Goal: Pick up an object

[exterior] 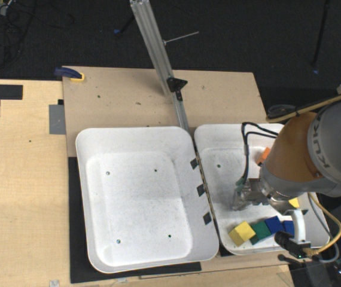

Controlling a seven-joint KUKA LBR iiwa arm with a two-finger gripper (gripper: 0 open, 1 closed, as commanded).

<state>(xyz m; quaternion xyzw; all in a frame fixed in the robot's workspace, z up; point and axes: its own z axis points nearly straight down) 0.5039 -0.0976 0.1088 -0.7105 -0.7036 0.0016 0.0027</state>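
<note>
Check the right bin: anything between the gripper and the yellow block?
Nothing: in the camera view, a short stretch of bare white floor of the right bin separates the gripper from the yellow block, with the green block just beside the yellow one.

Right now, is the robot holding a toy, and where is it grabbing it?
Cannot tell. The end effector is down in the right bin, beside the yellow block, which lies apart from it.

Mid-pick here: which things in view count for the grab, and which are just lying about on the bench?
For the job:
- gripper, down in the right bin
- yellow block, green block and blue block, clustered at that bin's near edge

Lying about:
- left bin
- metal rail slanting over the bench
- blue and yellow clamp at the board's far left corner
</note>
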